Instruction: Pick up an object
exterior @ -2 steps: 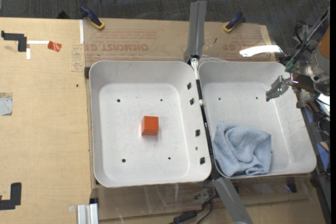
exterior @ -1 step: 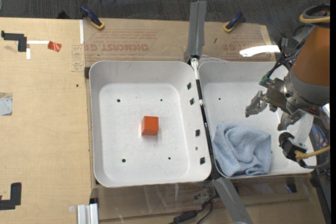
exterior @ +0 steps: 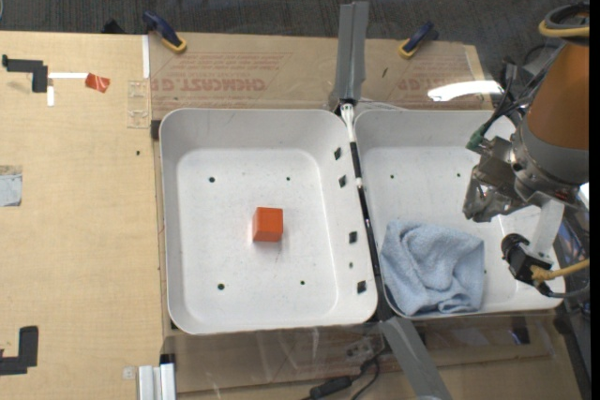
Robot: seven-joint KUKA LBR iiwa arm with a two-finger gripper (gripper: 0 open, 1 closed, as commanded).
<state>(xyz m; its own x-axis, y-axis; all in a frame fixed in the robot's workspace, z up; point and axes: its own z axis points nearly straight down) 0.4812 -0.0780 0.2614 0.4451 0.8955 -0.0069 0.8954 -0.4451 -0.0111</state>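
A small orange-red cube point(exterior: 268, 225) rests near the middle of the left white bin point(exterior: 187, 201). A crumpled pale blue cloth point(exterior: 434, 269) lies in the front part of the right white bin point(exterior: 412, 155). My gripper point(exterior: 484, 201) hangs over the right side of the right bin, just above and to the right of the cloth, apart from it. The arm's grey wrist and orange band sit above it at the view's right. Nothing shows between the gripper and the bin floor.
A grey divider point(exterior: 352, 61) runs between the two bins. Blue-and-orange clamps point(exterior: 165, 31) point(exterior: 416, 39) hold the cardboard at the back. Cables and a black fitting point(exterior: 525, 259) hang by the right bin's right rim. A wooden board point(exterior: 66, 201) lies left.
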